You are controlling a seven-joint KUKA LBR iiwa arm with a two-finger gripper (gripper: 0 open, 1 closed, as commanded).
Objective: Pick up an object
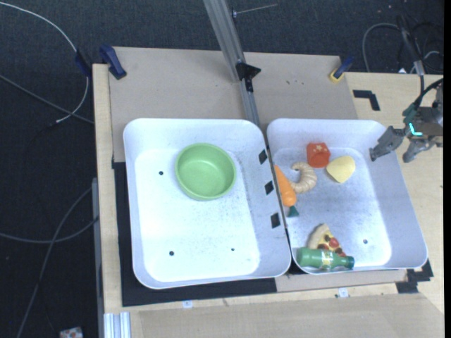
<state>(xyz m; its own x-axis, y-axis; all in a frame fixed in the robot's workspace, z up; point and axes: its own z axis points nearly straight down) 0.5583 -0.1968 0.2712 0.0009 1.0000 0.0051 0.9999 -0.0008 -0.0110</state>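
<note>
Hovering: my claw hangs over the upper right rim of the right bin, at about 2 o'clock from that bin's middle.
Claw state: my two dark fingers are spread wide apart, one tip toward the bin, the other toward the bench, and nothing sits between them.
Right bin: shallow white tray with rounded corners and a faintly speckled floor; it lies just beside the left bin, the rims meeting at the centre.
Lemon: a smooth, pale yellow toy lemon, rounded with a pointed end, at 9 o'clock from my claw and near it, apart from my fingers.
Red piece: a small, blocky red toy with a glossy skin, just beside the lemon at its 10 o'clock.
Tan piece: a curled, beige, knobbly shape, touching or nearly touching the carrot's side; I cannot tell which.
Carrot: a tapered orange toy carrot with a green tip pointing toward 6 o'clock, lying along the bin's left wall.
Pizza slice: a wedge-shaped toy pizza slice with red spots, at 6 o'clock in the bin.
Bottle: a green bottle on its side, just below the slice, against the near rim.
Left bin: it bears a round, light green plastic bowl, upright, toward 12 o'clock.
Bench: flat tan board under both bins.
</note>
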